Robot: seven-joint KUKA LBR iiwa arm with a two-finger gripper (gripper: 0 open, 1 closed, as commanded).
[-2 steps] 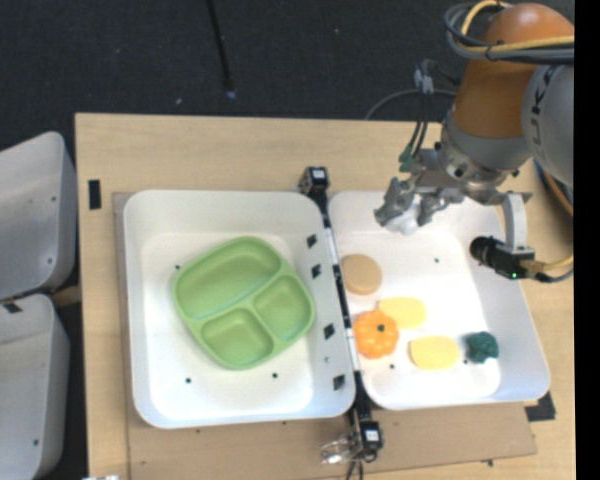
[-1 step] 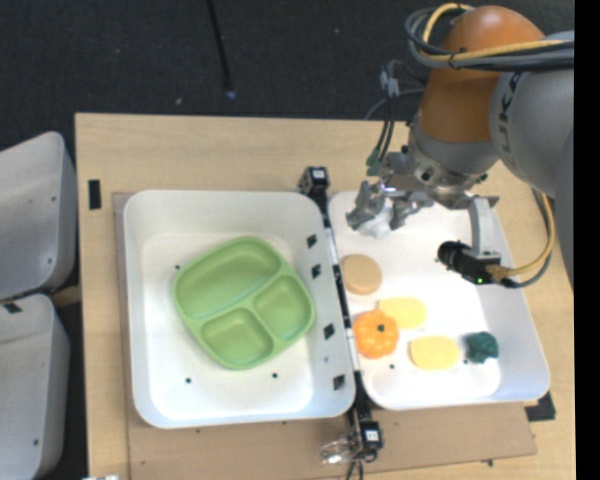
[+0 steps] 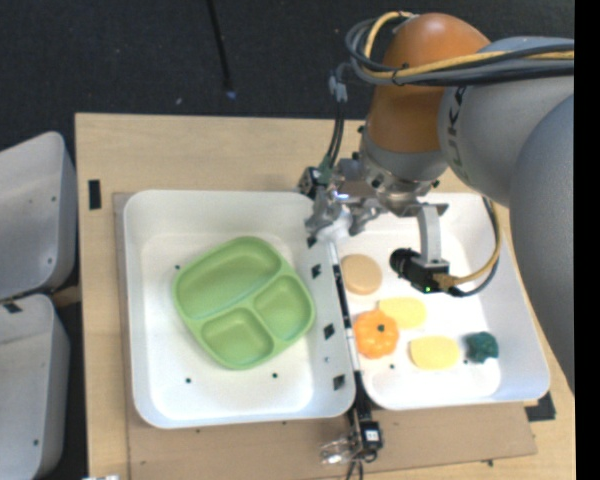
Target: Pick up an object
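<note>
Gripper (image 3: 345, 213) hangs at the upper left corner of the right bin (image 3: 515, 358); I cannot tell its state. Nearest candidate, the tan round piece (image 3: 361, 274), lies just below it toward frame bottom, with the orange pumpkin (image 3: 376, 335) farther down.

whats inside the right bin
The right bin holds a tan round piece, an orange pumpkin-like toy, two yellow pieces and a small dark green item. The arm covers the bin's far end.
</note>
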